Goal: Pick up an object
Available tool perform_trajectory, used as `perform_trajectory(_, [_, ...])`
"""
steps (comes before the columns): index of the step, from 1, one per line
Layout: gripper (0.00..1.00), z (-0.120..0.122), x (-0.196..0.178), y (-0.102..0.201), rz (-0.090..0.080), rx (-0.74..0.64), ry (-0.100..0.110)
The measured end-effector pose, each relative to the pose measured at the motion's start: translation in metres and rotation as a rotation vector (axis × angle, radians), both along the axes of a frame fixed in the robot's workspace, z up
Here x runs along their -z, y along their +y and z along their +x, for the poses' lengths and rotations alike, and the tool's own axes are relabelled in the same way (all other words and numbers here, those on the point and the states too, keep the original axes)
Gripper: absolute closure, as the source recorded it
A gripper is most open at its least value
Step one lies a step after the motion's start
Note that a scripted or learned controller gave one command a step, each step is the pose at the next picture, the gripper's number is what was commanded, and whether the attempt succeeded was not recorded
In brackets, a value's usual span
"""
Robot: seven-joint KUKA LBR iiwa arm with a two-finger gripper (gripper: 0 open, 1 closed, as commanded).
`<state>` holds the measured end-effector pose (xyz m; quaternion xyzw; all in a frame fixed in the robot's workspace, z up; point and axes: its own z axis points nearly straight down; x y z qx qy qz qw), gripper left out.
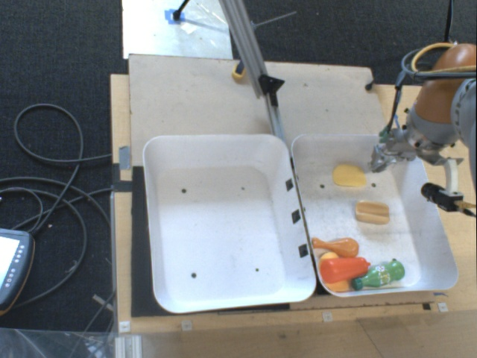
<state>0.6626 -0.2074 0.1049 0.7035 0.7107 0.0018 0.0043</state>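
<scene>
Camera view: gripper (380,161) low in right white bin (440,263) | pale yellow rounded toy (349,175) just beside it | fingers' opening: cannot tell | step: approach | next: settle over toy, close.

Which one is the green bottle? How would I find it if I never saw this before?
Look at the right white bin, the one with toys in it. Go to its near corner, where several toys are piled together. The green bottle lies on its side there, just right of the orange carrot, and it is the only green thing.
</scene>
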Motion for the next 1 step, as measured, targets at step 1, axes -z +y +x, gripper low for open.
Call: perform_trajectory(1, [1.00,-0.0065,-0.0546,0.0052,0.001,0.004,0.001])
